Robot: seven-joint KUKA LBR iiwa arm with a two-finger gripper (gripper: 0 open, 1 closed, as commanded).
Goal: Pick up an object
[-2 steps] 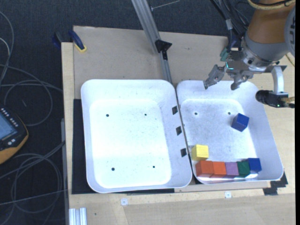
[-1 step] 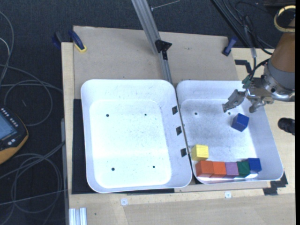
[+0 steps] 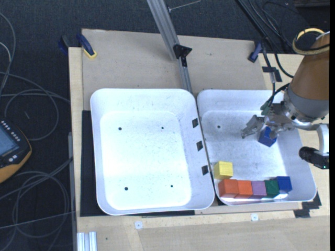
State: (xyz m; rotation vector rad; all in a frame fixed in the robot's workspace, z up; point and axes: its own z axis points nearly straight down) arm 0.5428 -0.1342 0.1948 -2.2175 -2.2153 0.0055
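Blue block (image 3: 267,137) is seen clamped between the fingers of the gripper (image 3: 265,131), above the floor of the right bin (image 3: 241,150). A yellow cube (image 3: 225,169) lies nearer the front wall, beside a row of orange (image 3: 229,187), orange (image 3: 244,187), purple (image 3: 259,188), green (image 3: 271,187) and blue (image 3: 283,183) cubes. The left bin (image 3: 141,150) is set alongside, touching.

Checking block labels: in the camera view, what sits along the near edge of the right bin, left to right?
Red block → orange block → purple block → green block → blue block. The yellow block sits just behind the red one, so I left it out.
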